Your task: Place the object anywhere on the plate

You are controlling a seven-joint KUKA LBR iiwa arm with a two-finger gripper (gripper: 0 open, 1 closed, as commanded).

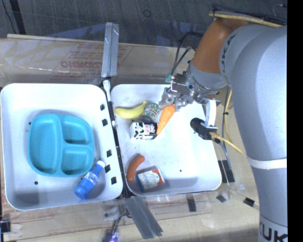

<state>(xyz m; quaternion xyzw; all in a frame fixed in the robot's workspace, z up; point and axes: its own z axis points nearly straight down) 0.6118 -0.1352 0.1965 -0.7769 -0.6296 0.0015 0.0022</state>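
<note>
A blue divided plate lies in the left bin. Over the right bin, near its back edge, my gripper is shut on the thick end of an orange carrot. The carrot hangs down and to the left from the fingers, its tip over a black-and-white carton. Plate and carrot are well apart, with the divider between the bins lying between them.
A yellow banana and a green can lie just left of the carrot. A brown sausage and a red-and-white pouch sit at the right bin's front. A blue bottle rests beside the plate's front right corner.
</note>
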